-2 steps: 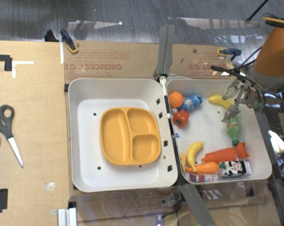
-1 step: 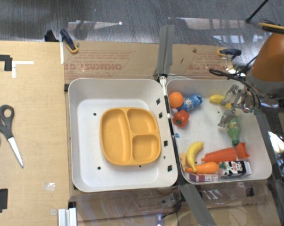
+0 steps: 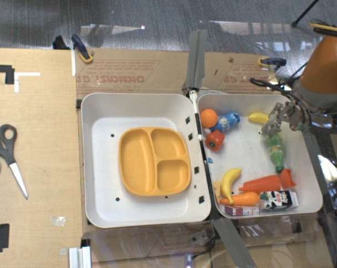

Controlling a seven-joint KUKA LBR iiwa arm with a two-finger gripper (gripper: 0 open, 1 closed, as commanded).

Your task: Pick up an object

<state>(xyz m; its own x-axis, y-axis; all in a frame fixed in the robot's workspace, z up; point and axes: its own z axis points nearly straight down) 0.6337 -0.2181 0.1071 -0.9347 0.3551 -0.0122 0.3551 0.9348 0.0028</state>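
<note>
Green plastic catches our eye first: a small green bottle [image 3: 276, 153] lies in the right bin [image 3: 312, 166], close to its right wall, just below the gripper [image 3: 275, 121]. We see the gripper hanging over the bin's upper right part, its metal fingers pointing down toward the floor of the bin near a small yellow piece [image 3: 259, 117]; nothing sits between them, but we cannot tell whether they are spread or closed.

Along the bin's near edge we find an orange carrot [image 3: 267, 181], a second smaller carrot [image 3: 245, 198], a banana [image 3: 229, 183] and a little milk carton [image 3: 278, 200], all crowded together. At the upper left corner lie an orange ball [image 3: 208, 118], a blue toy [image 3: 229, 121] and a red tomato [image 3: 214, 140], touching or nearly so.

Left bin [image 3: 98, 166] holds a yellow divided plate [image 3: 155, 161] at its middle, with three compartments.

On the bench to the left, scissors [image 3: 12, 155] lie by its edge.
</note>
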